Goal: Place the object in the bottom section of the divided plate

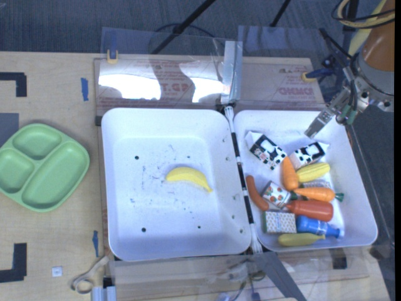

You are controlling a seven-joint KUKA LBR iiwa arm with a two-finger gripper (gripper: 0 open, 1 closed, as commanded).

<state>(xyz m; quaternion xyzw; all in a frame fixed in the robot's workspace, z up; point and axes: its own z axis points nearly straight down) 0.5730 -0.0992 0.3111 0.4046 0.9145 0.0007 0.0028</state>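
A yellow banana [188, 178] lies alone near the middle of the left bin [125, 127], well apart from the green divided plate [41, 166], which sits on the table [50, 74] at far left w/ nothing in any section. The right bin [360, 187] holds a heap of toy food, incl. a carrot [289, 174], corn [312, 171] and a red bottle [309, 209]. The gripper [314, 128] hangs over that bin's upper right corner; whether its fingers are apart or together can't be told, and nothing shows between them.
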